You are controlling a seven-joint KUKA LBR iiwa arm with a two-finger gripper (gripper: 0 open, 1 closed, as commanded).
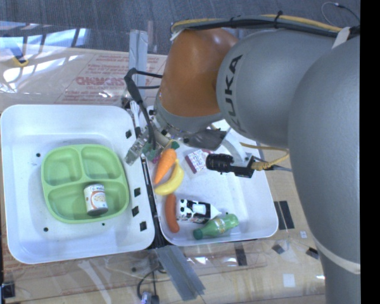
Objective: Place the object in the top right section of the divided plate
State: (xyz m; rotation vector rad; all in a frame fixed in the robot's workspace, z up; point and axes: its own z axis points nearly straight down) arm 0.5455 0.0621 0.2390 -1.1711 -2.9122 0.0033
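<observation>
**Can in the plate's large section, gripper over the right bin's upper left corner**

The left bin (12, 189) carried a green divided plate (50, 170) near its middle. A small can (95, 199) with an orange and white label stood upright in the plate's large lower section, toward that section's right end; the two smaller upper sections lay behind it.

At the wall where the two bins met, the gripper (144, 147) hung over the upper left corner of the right bin (263, 217), its tip just beside the top of a carrot (166, 164). Whether anything sat between the jaws could not be told.

In the right bin, the carrot leaned against a banana (171, 181) below it. A red sausage-shaped toy (171, 211) lay near the bin's lower left corner, a black and white carton (195, 211) just right of it, and a green bottle (215, 227) on its side along the lower edge. A small dark red packet (194, 161) lay right of the carrot.
</observation>
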